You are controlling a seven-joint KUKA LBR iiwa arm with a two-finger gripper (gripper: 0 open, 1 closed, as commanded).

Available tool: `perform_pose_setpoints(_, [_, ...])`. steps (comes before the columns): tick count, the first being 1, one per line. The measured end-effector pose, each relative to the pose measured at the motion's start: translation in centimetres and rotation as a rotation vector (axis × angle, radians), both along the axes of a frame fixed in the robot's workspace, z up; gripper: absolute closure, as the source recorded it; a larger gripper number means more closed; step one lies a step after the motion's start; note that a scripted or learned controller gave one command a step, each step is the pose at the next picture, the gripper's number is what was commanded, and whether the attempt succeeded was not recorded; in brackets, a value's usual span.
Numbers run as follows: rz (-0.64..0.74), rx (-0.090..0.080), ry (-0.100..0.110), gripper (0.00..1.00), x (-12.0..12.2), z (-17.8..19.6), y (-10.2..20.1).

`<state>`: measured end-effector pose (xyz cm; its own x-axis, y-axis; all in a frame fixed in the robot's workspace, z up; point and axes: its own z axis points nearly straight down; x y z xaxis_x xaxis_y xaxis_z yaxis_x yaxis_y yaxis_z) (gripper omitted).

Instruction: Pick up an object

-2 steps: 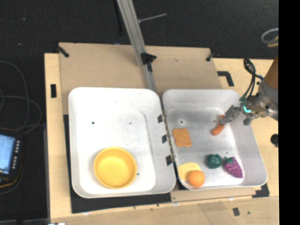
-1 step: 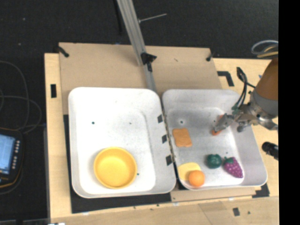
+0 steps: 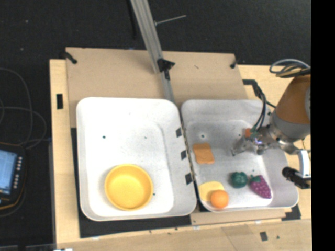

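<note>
Toast (image 3: 203,153) lies flat in the right bin (image 3: 220,111), left of the gripper (image 3: 242,146), with nothing between its fingers; whether they are spread I cannot tell. Being thin, it may slip a pinch. The arm (image 3: 293,111) leans in low from the right.

Toast slice (image 3: 203,153), green fruit (image 3: 238,180), grapes (image 3: 260,186), orange (image 3: 219,198), apparently loose in right bin (image 3: 220,111).

The grey arm (image 3: 293,109) reaches in from the right — tool (image 3: 242,148) lowered.
</note>
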<state>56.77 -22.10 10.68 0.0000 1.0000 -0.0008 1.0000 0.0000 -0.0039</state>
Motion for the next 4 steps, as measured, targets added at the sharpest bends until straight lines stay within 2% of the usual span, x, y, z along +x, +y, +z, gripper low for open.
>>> perform_pose_setpoints(1, [-0.001, -0.002, -0.008, 1.0, 0.2, 1.5, -0.1])
perform_pose_setpoints(3, [0.002, -0.002, -0.01, 1.0, -0.1, 10.3, -0.6])
perform_pose_setpoints(4, [0.004, -0.003, -0.012, 1.0, 0.7, 16.6, -0.5])
